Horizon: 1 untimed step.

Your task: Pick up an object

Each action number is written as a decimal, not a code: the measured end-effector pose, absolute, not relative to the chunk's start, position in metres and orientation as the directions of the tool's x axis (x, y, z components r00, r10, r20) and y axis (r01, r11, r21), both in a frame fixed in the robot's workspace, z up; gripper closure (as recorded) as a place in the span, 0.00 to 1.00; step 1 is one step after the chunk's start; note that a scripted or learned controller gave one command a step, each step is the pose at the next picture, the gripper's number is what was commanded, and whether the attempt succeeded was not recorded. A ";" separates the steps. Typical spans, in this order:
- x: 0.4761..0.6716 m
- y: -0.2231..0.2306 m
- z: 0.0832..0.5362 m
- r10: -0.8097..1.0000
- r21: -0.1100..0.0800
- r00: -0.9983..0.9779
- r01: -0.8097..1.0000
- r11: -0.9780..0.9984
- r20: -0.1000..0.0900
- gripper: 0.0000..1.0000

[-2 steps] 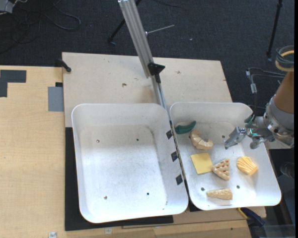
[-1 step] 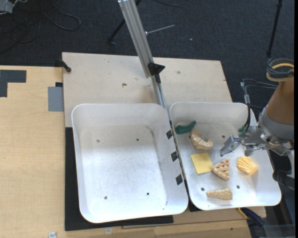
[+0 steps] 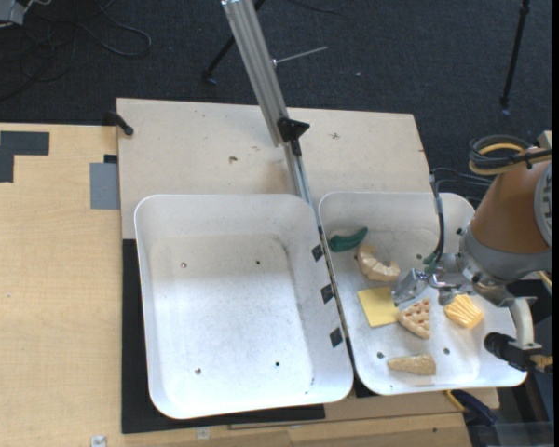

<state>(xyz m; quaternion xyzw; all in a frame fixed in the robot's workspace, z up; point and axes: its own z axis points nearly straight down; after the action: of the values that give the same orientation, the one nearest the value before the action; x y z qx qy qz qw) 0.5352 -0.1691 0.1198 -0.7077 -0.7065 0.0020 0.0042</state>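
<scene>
Taking the right-hand shallow white plastic bin (image 3: 466, 372) as my landmark, everything I deal with lies inside it or just off its edges. Nearest the camera, by the bin's front rim, lies a tan, loaf-shaped bread piece (image 3: 412, 365). Just behind that sits a tan, waffle-textured wedge (image 3: 415, 318), and beside it, toward the bin's right side, a yellow ridged piece (image 3: 464, 311). On the wedge's other side, toward the bin's left wall, a flat pale-yellow square (image 3: 377, 306) lies on the floor, close to the wedge. My metal two-finger gripper (image 3: 414, 284) hangs low over the middle of the bin, right above the waffle wedge and the corner of the yellow square. I cannot tell how far apart my fingers stand, and I see nothing clearly gripped between them. My grey arm with its orange band (image 3: 508, 214) reaches in over the bin's right rim. Farther back, a beige, curled piece (image 3: 379, 268) rests behind the yellow square, and beyond it a dark green curved object (image 3: 347, 239) lies near the bin's back left corner. Past the bin's left wall sits the second white bin (image 3: 225, 298). Behind both, a slanted silver metal rail (image 3: 261, 73) rises over the beige board (image 3: 261, 147).
</scene>
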 end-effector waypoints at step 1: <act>0.536 -0.169 0.092 1.000 0.000 0.004 1.000 -0.004 0.001 0.00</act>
<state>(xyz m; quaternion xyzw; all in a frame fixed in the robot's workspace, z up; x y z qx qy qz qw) 0.5361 -0.1688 0.0924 -0.7085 -0.7057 0.0000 0.0004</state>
